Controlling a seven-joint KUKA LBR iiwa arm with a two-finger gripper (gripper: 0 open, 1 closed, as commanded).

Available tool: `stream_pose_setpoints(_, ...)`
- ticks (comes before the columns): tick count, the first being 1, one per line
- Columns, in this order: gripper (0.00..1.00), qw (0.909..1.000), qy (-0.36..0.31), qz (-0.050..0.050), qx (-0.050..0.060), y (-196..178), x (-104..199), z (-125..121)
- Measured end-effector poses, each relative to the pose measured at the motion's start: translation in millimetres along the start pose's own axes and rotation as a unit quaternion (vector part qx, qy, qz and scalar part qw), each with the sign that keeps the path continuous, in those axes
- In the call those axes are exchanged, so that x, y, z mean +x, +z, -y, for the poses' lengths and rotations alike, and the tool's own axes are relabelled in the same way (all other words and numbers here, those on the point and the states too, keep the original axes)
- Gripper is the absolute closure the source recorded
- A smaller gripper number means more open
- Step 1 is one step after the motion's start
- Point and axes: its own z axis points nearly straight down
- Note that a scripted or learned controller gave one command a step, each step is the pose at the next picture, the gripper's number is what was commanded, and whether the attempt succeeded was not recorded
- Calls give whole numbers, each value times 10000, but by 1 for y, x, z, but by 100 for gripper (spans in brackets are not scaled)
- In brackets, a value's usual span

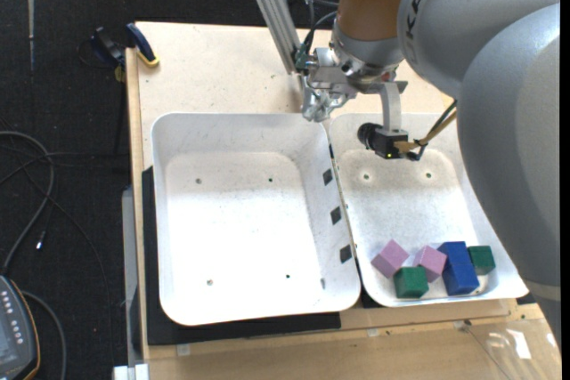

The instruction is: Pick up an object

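Five blocks (434,267) sat bunched well below my gripper (317,107), parked high by bin rim (325,133); grip state: can't tell.

two white bins (169,147), five blocks all bunched in the right one well below the gripper (317,109): two pink (390,258), two green (411,281), one blue (459,267), plus one clamp (134,44) way off to its left

Bright, even light — soft shadows
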Motion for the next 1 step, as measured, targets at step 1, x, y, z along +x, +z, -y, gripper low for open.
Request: stream_pose_setpoints(1,100,10000,-12,5,-6,-10,0,0)
